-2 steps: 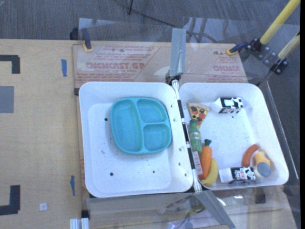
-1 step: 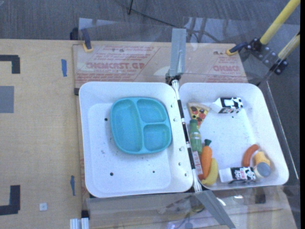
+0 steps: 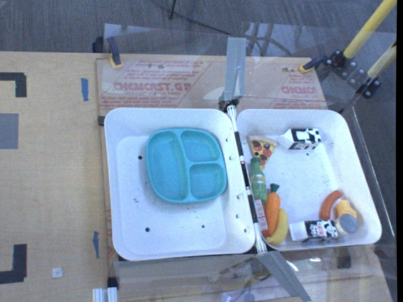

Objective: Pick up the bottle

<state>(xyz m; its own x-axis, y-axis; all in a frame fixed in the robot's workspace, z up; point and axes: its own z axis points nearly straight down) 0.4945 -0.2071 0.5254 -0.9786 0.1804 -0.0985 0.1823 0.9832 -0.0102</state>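
Note:
A small green bottle (image 3: 257, 178) lies along the left wall of the right bin (image 3: 352, 168), its cap end pointing toward the back. A pizza slice (image 3: 262, 148) sits just behind it. A toy carrot (image 3: 272, 210) and a banana (image 3: 279, 227) lie just in front of it, close to its lower end.
The left bin (image 3: 126, 219) holds a teal divided plate (image 3: 186, 165). In the right bin are a cow-print carton (image 3: 301, 138) at the back, another carton (image 3: 321, 230), a hot dog (image 3: 331, 203) and a small orange and grey toy (image 3: 346, 219) at the front right.

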